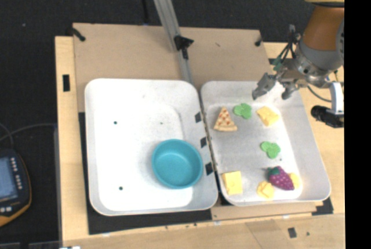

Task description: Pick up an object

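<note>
Nothing had been picked up yet: every toy food piece lay loose in the right bin [310, 143]. The hand [272, 88] hung spread and empty over that bin's twelve o'clock edge, fingers apart, touching nothing. Nearest below, toward six o'clock, sat a yellow block [266, 116], with a green piece [243, 110] and pizza slice [225, 120] at its nine o'clock.

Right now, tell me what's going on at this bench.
A robot arm reaches in from the right, its gripper open over the far end of the right bin, with nothing between its fingers. That bin holds toy food: a pizza slice, two green pieces, purple grapes and several yellow pieces. The nearest is a yellow piece just below the gripper. The left bin holds a blue bowl. Nothing is picked up yet.
</note>
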`<state>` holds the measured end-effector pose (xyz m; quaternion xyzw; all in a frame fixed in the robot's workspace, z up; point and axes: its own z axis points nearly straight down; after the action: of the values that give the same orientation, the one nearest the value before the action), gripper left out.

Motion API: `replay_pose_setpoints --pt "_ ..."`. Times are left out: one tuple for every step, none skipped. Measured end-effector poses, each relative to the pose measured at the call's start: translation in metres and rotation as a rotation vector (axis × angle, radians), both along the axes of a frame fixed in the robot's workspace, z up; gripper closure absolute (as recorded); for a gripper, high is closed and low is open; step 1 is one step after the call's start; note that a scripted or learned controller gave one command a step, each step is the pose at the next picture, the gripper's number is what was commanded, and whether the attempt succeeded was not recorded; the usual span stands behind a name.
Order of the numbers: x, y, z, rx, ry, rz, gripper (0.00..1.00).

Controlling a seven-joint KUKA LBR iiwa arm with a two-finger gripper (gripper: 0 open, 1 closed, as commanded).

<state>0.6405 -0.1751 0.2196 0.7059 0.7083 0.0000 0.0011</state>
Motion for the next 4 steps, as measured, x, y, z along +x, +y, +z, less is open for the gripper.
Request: replay_pose_setpoints --pt "0.0 0.0 0.0 -0.001 0.0 0.0 0.0" --pt "0.005 0.003 -0.061 0.0 0.005 0.002 0.0" --pt "0.006 0.002 -0.111 -0.002 -0.001 0.0 0.0" --pt "0.007 0.001 -0.097 -0.003 -0.006 0.001 1.0"
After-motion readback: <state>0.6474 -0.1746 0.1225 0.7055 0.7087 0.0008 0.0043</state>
